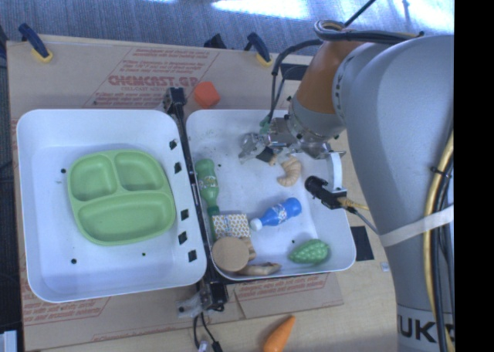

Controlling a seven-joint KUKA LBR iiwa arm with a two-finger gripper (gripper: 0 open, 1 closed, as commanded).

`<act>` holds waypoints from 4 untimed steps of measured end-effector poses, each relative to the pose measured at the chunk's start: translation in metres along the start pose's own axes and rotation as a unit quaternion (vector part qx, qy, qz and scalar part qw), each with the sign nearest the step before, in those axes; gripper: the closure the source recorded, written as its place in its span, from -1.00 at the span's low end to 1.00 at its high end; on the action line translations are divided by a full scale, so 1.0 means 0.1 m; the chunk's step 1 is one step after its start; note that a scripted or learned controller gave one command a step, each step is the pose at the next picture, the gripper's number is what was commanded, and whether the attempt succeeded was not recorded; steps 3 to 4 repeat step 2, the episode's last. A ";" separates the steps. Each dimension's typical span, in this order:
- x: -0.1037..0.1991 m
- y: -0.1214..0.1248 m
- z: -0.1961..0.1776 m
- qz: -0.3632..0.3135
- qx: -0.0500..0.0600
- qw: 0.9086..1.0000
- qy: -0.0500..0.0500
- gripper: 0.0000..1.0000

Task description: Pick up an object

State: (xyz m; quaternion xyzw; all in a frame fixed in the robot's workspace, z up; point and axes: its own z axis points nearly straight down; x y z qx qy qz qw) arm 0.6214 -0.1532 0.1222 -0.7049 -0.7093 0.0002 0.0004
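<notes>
I see the grey arm with its orange band (328, 72) reaching in from the right of the frame, its metal claw (258, 144) low over the upper middle of the right white bin (340, 244). Whether the claw is clenched or released, I cannot tell. A pale tan croissant-shaped toy (290, 171) lies just beside the claw, to its lower right. Further down the bin sit a blue and white toy bottle (279, 212), a green knobbly toy (309, 251), a green toy bottle (207, 185) along the left wall, a checked cracker-like square (231, 225) and a round tan disc (232, 254). The left white bin (38, 142) holds a green divided plate (121, 196). An orange block (205, 95) rests on the worktop (93, 72) above the bins.
</notes>
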 end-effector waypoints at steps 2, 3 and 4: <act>0.07 0.35 0.31 0.000 0.002 1.000 0.001 -1.00; 0.07 0.35 0.31 0.000 0.002 1.000 0.001 -1.00; 0.07 0.35 0.31 0.000 0.002 1.000 0.001 -1.00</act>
